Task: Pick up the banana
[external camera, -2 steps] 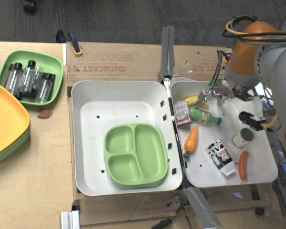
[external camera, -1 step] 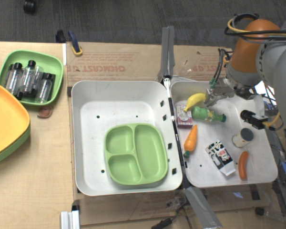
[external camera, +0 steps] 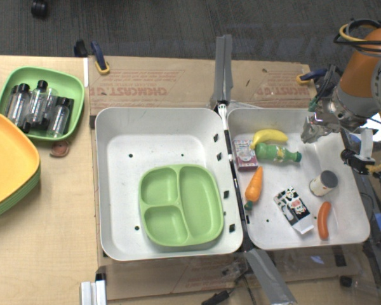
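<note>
Banana (external camera: 270, 136) lies touching the green bottle (external camera: 277, 152); the gripper (external camera: 311, 132) hovers at its three o'clock, jaw state unclear.

The banana (external camera: 270, 136) lies partly hidden behind the green bottle (external camera: 277, 152) that rests against its near side, so its lower edge cannot be seen. The pincer (external camera: 311, 132) is blurred and small, and its tips merge with the bin wall. The stacked orange plates (external camera: 6, 167) at the left are cut off by the frame's edge, and the labels on the small bottles (external camera: 38, 108) in the green tray (external camera: 73, 88) are too small to read.
</note>
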Robot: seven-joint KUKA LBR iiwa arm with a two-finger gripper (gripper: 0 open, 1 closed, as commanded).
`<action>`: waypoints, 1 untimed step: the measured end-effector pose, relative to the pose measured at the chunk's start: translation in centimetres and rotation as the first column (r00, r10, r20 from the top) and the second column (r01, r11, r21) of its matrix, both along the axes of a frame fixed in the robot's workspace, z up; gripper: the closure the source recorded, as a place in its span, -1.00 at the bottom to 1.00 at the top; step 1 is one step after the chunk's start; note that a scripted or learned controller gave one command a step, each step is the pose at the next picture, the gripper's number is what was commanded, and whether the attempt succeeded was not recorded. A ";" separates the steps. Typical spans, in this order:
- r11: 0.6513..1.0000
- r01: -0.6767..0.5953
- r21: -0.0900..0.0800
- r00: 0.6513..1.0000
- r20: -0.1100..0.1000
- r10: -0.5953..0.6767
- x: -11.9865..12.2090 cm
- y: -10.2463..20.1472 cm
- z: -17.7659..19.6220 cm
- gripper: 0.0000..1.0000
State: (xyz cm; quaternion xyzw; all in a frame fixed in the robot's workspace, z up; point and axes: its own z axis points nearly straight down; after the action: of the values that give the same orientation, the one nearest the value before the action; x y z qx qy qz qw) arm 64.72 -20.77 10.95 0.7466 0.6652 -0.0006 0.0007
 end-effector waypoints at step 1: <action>1.000 -0.019 0.001 1.000 -0.002 0.019 -1.3 0.3 -1.1 1.00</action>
State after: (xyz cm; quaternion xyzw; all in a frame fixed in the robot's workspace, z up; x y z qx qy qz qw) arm 63.38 -20.48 9.89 0.7403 0.6723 -0.0010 -0.0002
